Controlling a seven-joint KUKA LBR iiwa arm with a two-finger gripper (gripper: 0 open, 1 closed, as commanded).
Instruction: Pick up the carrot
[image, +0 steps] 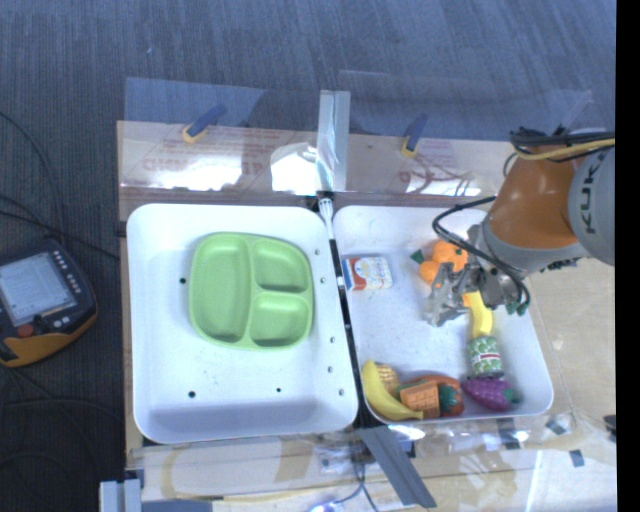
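carrot (428, 392): sitting at the bottom of the right bin (400, 330), wedged between the banana (385, 392) and the grapes (490, 393)
gripper (445, 300): mid right of frame, hovering well above the carrot, honestly can't tell its state
progress: looks like nothing's picked yet, whole grab left

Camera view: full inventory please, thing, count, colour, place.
divided plate: 1, green, left bin
small carton: 1, white and orange, right bin, top left
orange toy pieces: a cluster, count unclear, by the gripper
banana: 1, yellow, right bin, bottom
carrot: 1, orange, beside the banana
grapes: 1 bunch, purple, bottom right
bottle: 1, yellow top, green label, above the grapes
bins: 2, white, side by side
pendant: 1, black and orange, floor, left
gripper: 1, grey, over the right bin
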